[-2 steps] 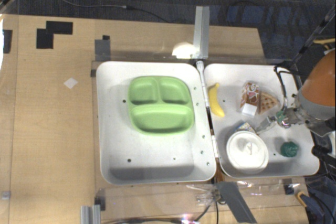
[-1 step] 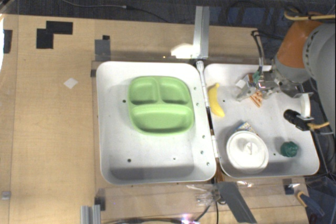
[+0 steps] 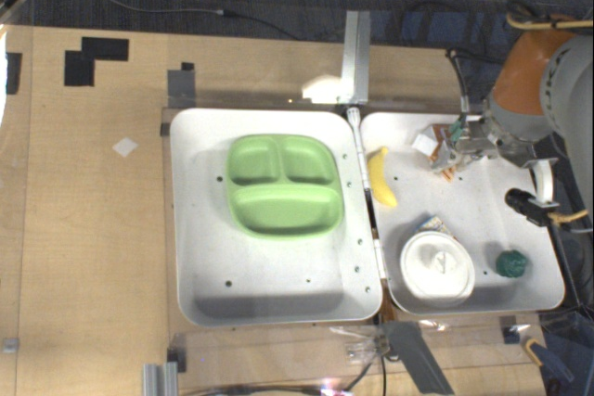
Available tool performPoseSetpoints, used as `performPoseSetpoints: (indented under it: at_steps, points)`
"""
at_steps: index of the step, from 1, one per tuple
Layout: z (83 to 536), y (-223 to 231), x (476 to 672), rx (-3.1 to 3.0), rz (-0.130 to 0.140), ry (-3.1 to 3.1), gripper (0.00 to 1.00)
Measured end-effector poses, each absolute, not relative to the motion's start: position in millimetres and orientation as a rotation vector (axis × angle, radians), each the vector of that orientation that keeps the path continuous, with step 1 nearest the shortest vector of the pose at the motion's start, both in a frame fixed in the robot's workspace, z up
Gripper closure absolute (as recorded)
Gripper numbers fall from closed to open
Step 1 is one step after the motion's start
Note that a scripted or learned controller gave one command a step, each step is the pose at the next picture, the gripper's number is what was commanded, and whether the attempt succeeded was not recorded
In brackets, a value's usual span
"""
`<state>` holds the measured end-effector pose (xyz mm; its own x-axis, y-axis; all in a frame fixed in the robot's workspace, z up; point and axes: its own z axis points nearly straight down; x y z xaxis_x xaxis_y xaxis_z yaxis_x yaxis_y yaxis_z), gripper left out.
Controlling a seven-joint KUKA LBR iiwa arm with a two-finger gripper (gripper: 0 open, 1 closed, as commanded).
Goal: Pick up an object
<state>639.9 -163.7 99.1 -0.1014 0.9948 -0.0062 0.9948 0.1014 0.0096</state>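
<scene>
The gripper (image 3: pixel 452 153) hangs low over the back of the right bin (image 3: pixel 483 199); whether it grips anything cannot be told. A banana (image 3: pixel 380 178) lies to its left by the bin wall. A white bowl (image 3: pixel 436 265) sits nearer the front, a green ball (image 3: pixel 510 264) at the front right. The left bin (image 3: pixel 200 274) holds a green tray (image 3: pixel 283 184), well apart.

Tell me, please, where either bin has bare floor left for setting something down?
The left bin is bare in front of the green tray. The right bin has a patch between the banana, white bowl and green ball. It is crowded at the back, around the hand.
</scene>
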Motion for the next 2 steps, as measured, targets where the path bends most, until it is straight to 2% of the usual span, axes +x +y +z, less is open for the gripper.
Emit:
performPoseSetpoints:
  at_steps: [1, 2]
  points:
    - [88, -142, 592.3, 2.371, 0.009, 2.050, 1.00]
    - [186, -50, 612.8, 2.326, 0.006, 2.108, 1.00]
